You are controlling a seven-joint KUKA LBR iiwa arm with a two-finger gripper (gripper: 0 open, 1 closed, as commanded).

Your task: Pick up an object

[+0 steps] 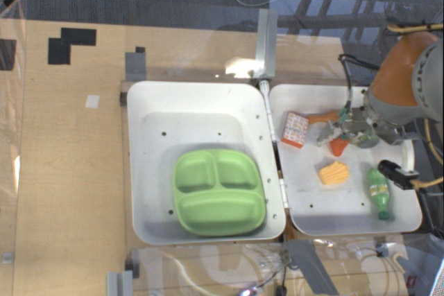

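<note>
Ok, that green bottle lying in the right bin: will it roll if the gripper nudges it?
Probably. The green bottle lies on its side and looks round, so a sideways push would likely roll it. Its glossy surface looks slippery. The right bin wall should stop it.

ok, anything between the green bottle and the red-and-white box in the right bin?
Yes: the yellow toy lies between the green bottle and the box, seen in the camera view.

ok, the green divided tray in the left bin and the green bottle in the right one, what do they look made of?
Green divided tray: looks like moulded plastic, one uniform lime colour, rounded compartment walls, a soft semi-matte sheen. Green bottle, lying flat: probably plastic too, with a glossier surface and a darker green cap end; too small here to rule out a hollow toy. Both are judged on look alone.
</note>
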